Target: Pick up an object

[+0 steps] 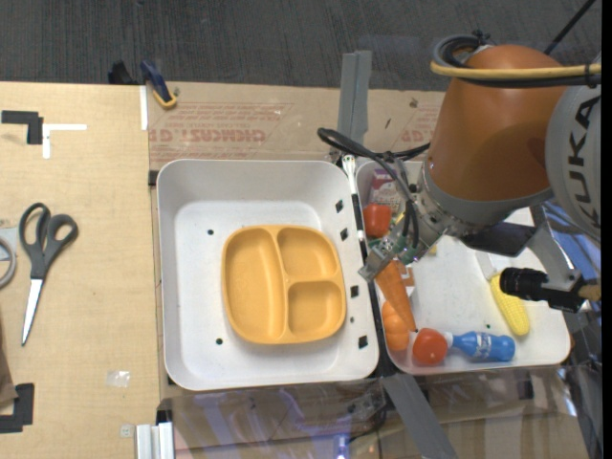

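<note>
Reaching in from the right, arm (497, 132) hangs over right bin (459, 299), its wrist covering the bin's upper half. Tool (390, 254) sits low at the bin's left wall, just above the carrot (396, 295); finger state cannot tell. Carrot lies along that left wall, tight room there. Tomato (429, 348) and blue bottle (484, 346) crowd the near rim; corn cob (510, 304) at the right side. Bin centre open. Left bin (182, 285) holds a yellow divided plate (284, 283), clear margin all round. Scissors (40, 256) on tabletop (76, 352), far left.
</note>
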